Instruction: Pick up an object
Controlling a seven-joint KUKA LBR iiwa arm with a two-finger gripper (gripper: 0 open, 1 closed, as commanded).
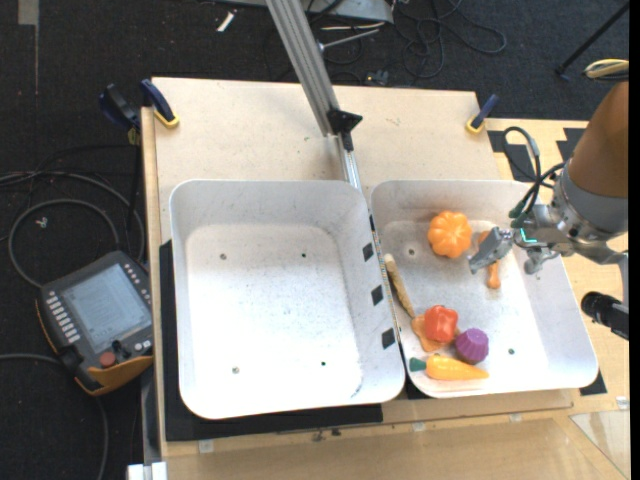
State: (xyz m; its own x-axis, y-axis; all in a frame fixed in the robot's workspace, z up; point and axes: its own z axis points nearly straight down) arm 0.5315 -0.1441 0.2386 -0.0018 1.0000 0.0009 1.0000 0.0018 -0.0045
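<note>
At the near rim of the right bin (560, 363), around 6 o'clock, a yellow-orange carrot-shaped toy (452, 369) is lying on its side, with a purple round toy (472, 345) just behind it and a red tomato-like toy (439, 323) sitting beside that. A long tan stick-like piece (399, 286) is running along the bin's 9 o'clock wall. Farther back, toward 12 o'clock, an orange pumpkin (450, 234) is resting on the floor. The left bin (200, 218) is sitting alongside on the worktop (250, 128). The gripper (508, 253) is reaching in from 3 o'clock, its jaws standing apart, a small orange piece (493, 270) showing by them; whether they are touching it I cannot tell.
</note>
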